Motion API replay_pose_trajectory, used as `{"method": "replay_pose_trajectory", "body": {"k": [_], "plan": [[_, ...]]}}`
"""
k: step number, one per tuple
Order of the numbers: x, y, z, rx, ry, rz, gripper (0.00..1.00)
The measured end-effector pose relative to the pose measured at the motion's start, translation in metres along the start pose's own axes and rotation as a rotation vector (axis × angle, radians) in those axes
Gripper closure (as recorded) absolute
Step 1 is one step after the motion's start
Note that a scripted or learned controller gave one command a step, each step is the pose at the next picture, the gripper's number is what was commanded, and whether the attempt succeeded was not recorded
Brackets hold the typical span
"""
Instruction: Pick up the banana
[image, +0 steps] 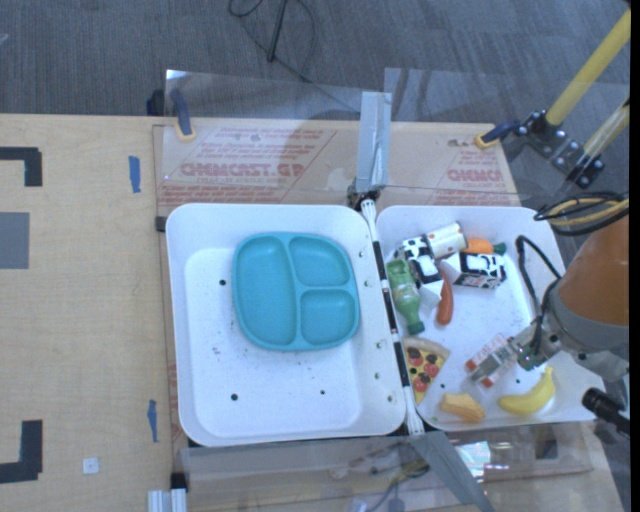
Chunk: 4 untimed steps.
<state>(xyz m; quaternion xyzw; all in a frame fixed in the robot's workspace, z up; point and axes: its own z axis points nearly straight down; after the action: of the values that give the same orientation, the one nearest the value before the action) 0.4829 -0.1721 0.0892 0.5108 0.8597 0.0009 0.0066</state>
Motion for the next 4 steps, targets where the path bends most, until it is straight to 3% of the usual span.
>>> {"method": "replay_pose_trajectory", "body": {"k": [1,2,3,4], "plan": [[0.028,0.013,-0.057,0.004,0.008,-0.181,0.0],[-0.032,-0.02,-0.024,0.005,0.007,-0.219,0.0],[-0.045,-0.025,0.001,0.002,0.006,-0.344,0.0],[-0.049,-0.022,-0.012,-0.008,-0.012,-0.341,1.0]]}}
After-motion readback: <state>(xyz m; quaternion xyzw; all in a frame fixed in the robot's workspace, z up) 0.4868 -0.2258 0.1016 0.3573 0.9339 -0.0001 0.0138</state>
